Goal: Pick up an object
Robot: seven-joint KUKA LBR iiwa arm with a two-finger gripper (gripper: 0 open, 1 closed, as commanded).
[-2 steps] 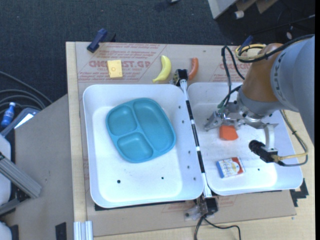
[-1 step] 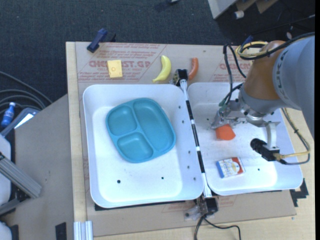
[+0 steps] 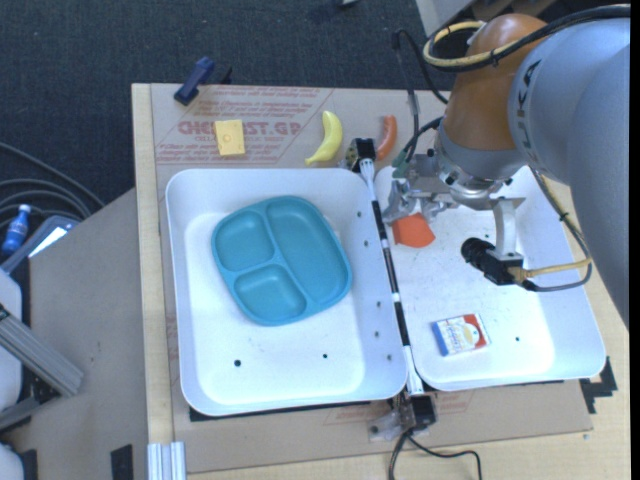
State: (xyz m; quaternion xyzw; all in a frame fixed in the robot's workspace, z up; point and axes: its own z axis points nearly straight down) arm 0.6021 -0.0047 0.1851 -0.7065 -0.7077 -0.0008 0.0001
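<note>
In the right bin [image 3: 560,348], near its left wall, lies an orange object [image 3: 413,232]. My gripper [image 3: 404,204] hangs right over the object's upper edge, partly covering it, and I cannot see whether it touches it. A small white, blue and red box [image 3: 460,334] lies flat towards the front of the same bin, well apart from the gripper. The left bin [image 3: 200,358] holds a blue divided plate [image 3: 281,258].
Behind the bins, on the cardboard bench top, lie a yellow banana [image 3: 325,138], a thin orange-red piece [image 3: 386,138], a yellow square [image 3: 230,140] and a blue object [image 3: 193,80]. The ridge between the bins [image 3: 390,278] runs just left of the gripper.
</note>
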